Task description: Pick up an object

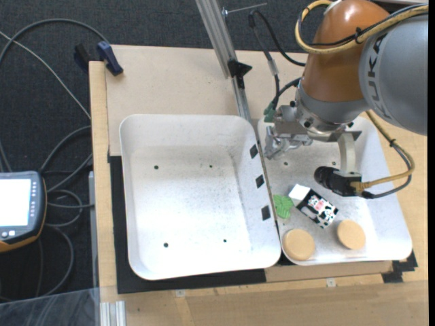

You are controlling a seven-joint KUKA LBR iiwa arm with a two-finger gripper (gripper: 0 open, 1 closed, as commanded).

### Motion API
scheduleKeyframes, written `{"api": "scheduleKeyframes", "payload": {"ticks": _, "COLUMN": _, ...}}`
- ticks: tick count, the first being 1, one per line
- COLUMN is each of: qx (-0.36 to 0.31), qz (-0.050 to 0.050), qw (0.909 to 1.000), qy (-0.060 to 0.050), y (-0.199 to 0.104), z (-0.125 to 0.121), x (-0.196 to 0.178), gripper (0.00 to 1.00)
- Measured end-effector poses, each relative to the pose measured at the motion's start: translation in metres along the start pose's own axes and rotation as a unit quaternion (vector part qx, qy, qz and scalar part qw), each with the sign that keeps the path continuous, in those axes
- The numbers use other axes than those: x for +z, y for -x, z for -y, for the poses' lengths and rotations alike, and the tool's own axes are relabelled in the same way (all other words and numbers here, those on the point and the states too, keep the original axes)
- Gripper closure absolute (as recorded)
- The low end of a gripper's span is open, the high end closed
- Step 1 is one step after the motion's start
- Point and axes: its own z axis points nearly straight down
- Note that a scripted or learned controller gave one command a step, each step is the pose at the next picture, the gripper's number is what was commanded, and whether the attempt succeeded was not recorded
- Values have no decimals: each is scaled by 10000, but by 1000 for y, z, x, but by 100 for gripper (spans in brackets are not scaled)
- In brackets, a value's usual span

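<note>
Claw hangs low over the right bin's upper left corner, beneath the arm's orange wrist band; its grip state cannot be told. Below it lie a green piece, a patterned white-and-black block and two tan discs, apart from it on the bin floor.

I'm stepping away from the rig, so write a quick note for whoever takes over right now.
Pincer: hangs over the far left part of the right bin, nothing visible between its fingers; open or shut can't be judged.
Things, all in the right bin's near half: two tan discs, a black-and-white patterned block, a small green piece by the divider.
Done: nothing picked up yet.
Left: grasp one object and lift it.
</note>
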Motion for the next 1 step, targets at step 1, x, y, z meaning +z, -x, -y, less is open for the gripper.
{"api": "scheduleKeyframes", "payload": {"ticks": 1, "qx": 8, "qz": 7, "qw": 10000, "qy": 6, "y": -48, "z": -7, "x": 13, "gripper": 100}}
